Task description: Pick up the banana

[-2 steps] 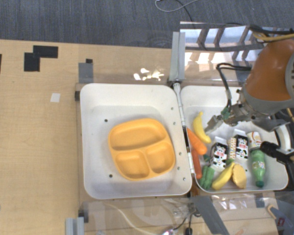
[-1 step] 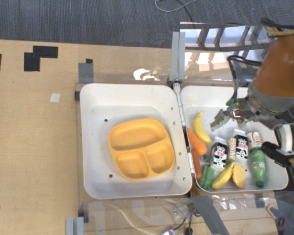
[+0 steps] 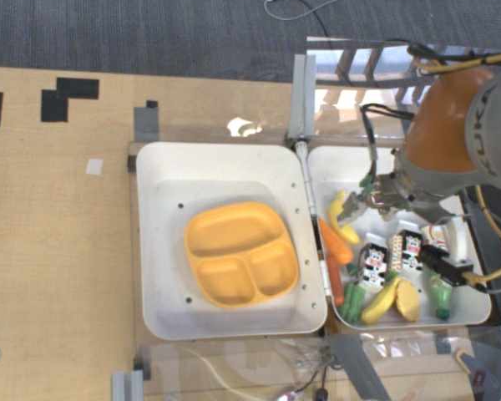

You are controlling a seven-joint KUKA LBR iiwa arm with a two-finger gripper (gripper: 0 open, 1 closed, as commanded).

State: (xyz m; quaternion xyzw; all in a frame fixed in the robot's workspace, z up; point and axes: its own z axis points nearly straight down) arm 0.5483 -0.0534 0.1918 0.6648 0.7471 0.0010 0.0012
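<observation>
Arm (image 3: 451, 124) reaching from right, gripper (image 3: 369, 195) low beside banana (image 3: 341, 208)

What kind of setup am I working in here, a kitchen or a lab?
Most likely a robot lab test bench: two white bins on a wooden bench, toy food such as a banana, and loose cable on carpet.

A robotics lab: a pale wooden surface (image 3: 58, 249) marked with black tape shapes (image 3: 69, 96) carries two white bins (image 3: 154, 307) clamped in metal brackets (image 3: 147, 124). Grey carpet (image 3: 150, 15) lies beyond with a loose cable (image 3: 351, 5), and the bins hold toy food and an orange divided plate (image 3: 240, 253).
</observation>
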